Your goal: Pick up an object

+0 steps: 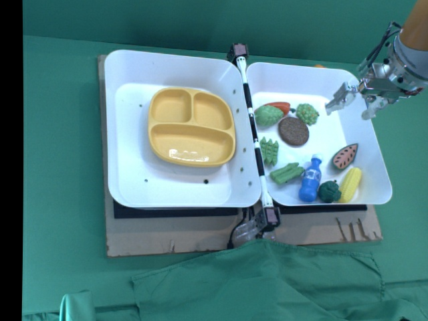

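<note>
So from the overhead camera, most of the arm (416, 25) was cut off at the top right corner, just the orange band and grey wrist poking in. A couple of toys were hard to read: a red thing (279, 105) was half tucked behind the green lettuce-looking piece (268, 116), and a dark green lump (329, 191) near the front could've been broccoli, honestly couldn't say. The gripper (354, 103) hung over the back right corner of the right bin (376, 154), fingers spread well apart, one finger (338, 99) over the bin's inside and the other out by the rim, nothing between them and not touching any toy as far as I could see. The toys all sat in that right bin: a brown round patty (293, 131) near the middle, a green bumpy cluster (307, 114) just behind it, a blue bottle (310, 179) lying with its cap toward the back and long axis running front to back, a yellow corn (350, 183) tilted the same way beside the dark lump, a watermelon slice (345, 156) angled toward the right wall, and green pods (269, 150) by the divider. The left bin (127, 172) had a yellow divided tray (192, 126) in it.
</note>
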Robot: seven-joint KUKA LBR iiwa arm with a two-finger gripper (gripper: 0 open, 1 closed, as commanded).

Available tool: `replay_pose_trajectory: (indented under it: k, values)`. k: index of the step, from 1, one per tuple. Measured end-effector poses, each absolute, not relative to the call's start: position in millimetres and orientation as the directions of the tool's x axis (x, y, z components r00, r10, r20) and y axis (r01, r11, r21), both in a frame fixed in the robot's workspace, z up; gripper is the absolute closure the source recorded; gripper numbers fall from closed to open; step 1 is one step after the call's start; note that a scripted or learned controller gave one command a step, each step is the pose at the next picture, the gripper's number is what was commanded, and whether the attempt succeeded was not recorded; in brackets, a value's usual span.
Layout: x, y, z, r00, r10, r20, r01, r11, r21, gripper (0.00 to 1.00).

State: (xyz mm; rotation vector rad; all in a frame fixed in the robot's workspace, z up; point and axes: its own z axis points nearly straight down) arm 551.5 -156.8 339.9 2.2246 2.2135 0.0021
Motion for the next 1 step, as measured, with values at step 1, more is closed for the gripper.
replay_pose_trajectory:
  k: [1]
  values:
    - [616.0,-184.4,263.9,0.004,1.000,-0.005,1.000,-0.003,0.004,0.00]
